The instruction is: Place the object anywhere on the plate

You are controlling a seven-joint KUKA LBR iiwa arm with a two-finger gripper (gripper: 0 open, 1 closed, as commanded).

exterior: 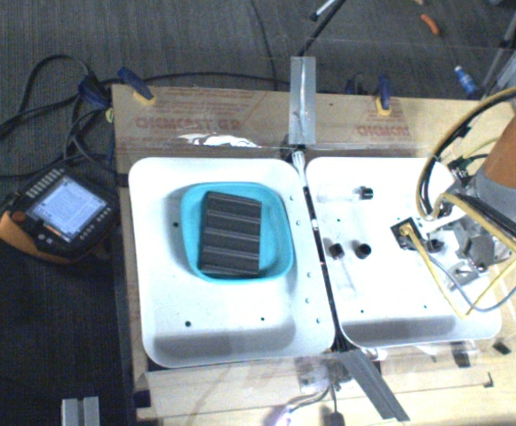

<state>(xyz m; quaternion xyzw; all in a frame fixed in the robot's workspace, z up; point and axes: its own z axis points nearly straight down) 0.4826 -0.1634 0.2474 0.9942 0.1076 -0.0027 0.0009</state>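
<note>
A dark grey ribbed block (231, 233) lies flat on the blue plate (278, 238) in the middle of the left bin (155, 318). It sits well inside the plate's rim, long side running front to back. My gripper (460, 257) hangs over the right side of the right bin (391, 313), far from the plate and the block. Yellow and black cables loop around the wrist.
Three small dark pieces (336, 249) (362, 249) (365, 193) sit in the right bin's left half. A metal post (302, 105) stands behind the seam between the bins. A handheld controller (62, 211) lies on the floor to the left.
</note>
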